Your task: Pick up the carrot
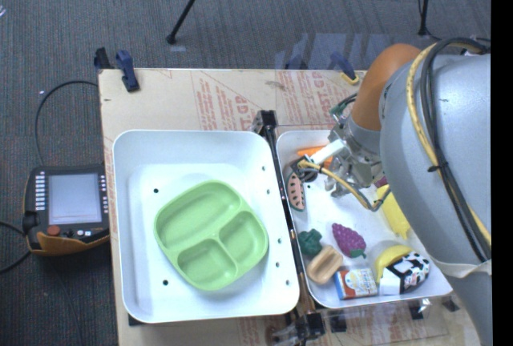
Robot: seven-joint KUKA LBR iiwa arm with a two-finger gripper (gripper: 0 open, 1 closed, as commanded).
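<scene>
The carrot (308,151) shows as a small orange sliver at the back left of the right bin (321,300), partly hidden by the robot's wrist. My gripper (343,175) hangs low over the back of that bin, just right of the carrot. The grey arm covers the bin's right side.
In the right bin lie a watermelon slice (297,191), a dark green vegetable (310,241), purple grapes (348,239), a bread piece (324,264), a banana (393,213), a small carton (357,283) and a black-and-white carton (412,271). The left bin (136,176) holds a green divided plate (212,234).
</scene>
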